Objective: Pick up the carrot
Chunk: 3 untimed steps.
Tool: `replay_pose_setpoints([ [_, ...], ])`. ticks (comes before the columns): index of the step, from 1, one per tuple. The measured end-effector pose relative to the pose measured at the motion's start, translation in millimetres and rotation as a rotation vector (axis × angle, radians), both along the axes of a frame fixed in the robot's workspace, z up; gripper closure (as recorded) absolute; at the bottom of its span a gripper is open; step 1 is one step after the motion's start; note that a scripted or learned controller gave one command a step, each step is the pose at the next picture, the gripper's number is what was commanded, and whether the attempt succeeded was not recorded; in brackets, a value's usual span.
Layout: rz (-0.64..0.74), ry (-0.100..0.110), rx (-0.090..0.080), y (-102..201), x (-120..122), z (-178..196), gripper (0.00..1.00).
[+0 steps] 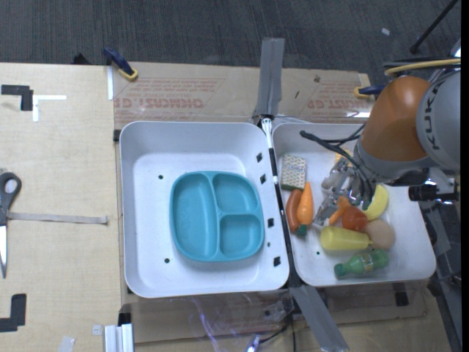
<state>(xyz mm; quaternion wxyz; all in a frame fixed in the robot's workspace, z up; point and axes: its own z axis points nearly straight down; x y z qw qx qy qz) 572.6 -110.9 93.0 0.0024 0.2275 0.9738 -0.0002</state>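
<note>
Glossy white plastic bins (139, 196), smooth teal plastic tray (217, 215), matt pale wooden bench (58, 160), seemingly plastic carrot (305, 205)

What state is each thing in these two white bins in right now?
Blue divided plate: flat in the left bin, compartments bare.
Carrot: lying in the right bin, free of the gripper.
Gripper: low over the food pile, right of the carrot.
Green bottle: on its side.
Yellow squash: lying down.
Egg: resting beside the squash.
Sponge: flat.
</note>
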Motion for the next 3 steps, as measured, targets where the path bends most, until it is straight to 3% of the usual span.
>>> replay_pose_setpoints([
  [1, -0.087, 0.003, 0.001, 14.6, -30.4, -0.5, 0.00],
  [2, -0.084, -0.002, 0.000, 14.4, -28.5, 9.5, 1.00],
  [3, -0.221, 0.000, 0.001, 78.2, -36.6, 143.4, 1.00],
])
